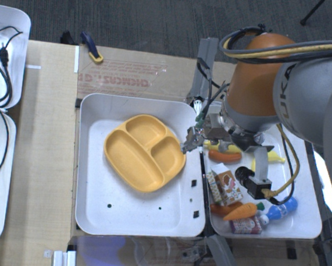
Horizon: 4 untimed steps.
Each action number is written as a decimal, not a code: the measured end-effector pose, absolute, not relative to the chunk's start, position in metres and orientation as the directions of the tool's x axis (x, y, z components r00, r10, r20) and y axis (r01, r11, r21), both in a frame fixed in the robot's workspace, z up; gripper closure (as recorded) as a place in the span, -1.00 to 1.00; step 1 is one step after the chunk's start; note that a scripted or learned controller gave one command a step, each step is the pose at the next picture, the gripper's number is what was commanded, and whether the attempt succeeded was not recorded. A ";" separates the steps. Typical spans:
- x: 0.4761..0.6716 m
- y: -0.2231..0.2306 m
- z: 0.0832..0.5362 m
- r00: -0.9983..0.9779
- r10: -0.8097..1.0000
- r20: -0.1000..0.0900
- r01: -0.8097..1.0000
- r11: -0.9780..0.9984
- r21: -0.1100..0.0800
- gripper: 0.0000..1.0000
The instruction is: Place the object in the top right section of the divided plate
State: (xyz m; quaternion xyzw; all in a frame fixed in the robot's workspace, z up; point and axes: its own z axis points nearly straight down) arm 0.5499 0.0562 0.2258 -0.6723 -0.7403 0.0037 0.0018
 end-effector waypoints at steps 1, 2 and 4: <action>0.526 -0.065 0.306 -0.027 1.000 -0.002 1.000 0.027 -0.006 -1.00; 0.528 -0.064 0.312 -0.031 1.000 -0.005 0.999 0.031 -0.011 1.00; 0.526 0.042 0.239 -0.128 0.992 -0.001 0.992 0.128 -0.008 1.00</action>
